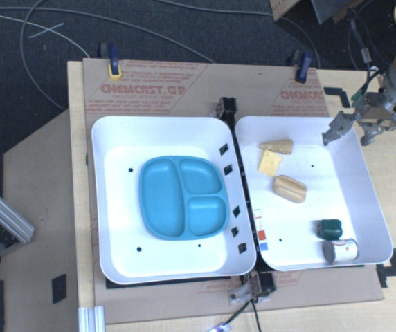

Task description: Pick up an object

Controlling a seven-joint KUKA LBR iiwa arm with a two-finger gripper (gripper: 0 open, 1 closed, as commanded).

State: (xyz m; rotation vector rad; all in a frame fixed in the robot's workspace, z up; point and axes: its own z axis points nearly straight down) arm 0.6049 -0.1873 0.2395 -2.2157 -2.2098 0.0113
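Robotics lab setting: white bins [108,185] clamped [114,64] to a board-covered worktop [184,81], loose cables [59,19] across dark carpet, aluminium framing [1,209] at left.

Two bins side by side on the desk [46,185]. Landmark: divided plate [183,197], in the middle of the left bin [108,185]. Right of the plate, in the right bin [364,185]: bread roll [289,188], with a cheese wedge [269,162] and a second roll [276,146] behind it. Farther right of the plate and nearer the front edge: small cup [330,228], with a tube [341,250] just in front. Hand [354,126] over the right bin's far right corner.
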